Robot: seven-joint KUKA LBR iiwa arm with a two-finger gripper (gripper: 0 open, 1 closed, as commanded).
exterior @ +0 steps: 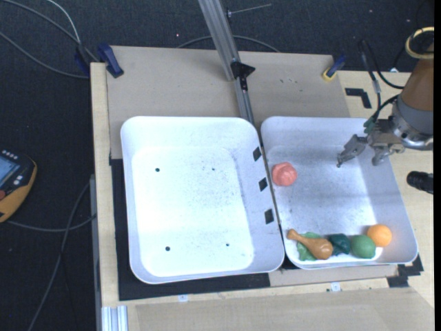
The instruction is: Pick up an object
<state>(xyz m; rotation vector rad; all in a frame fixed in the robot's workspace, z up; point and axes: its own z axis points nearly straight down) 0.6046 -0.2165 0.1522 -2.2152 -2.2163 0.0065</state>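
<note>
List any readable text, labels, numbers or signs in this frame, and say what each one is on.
No readable text anywhere in this frame.
Handheld device at the left edge: its screen shows bright marks, too small and blurred to read.
Black tabs along the divide between the two white bins: no lettering visible.
The toys, the tool and the bench bear no visible print.

Bench [172, 81]: two white bins [189, 198] [331, 185] side by side, touching.

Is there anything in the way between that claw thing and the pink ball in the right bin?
Nothing visible blocks it. The end effector hangs over the right bin's upper part, and only bare white floor lies between it and the pink ball. The other toys lie along the bin's near edge.
</note>
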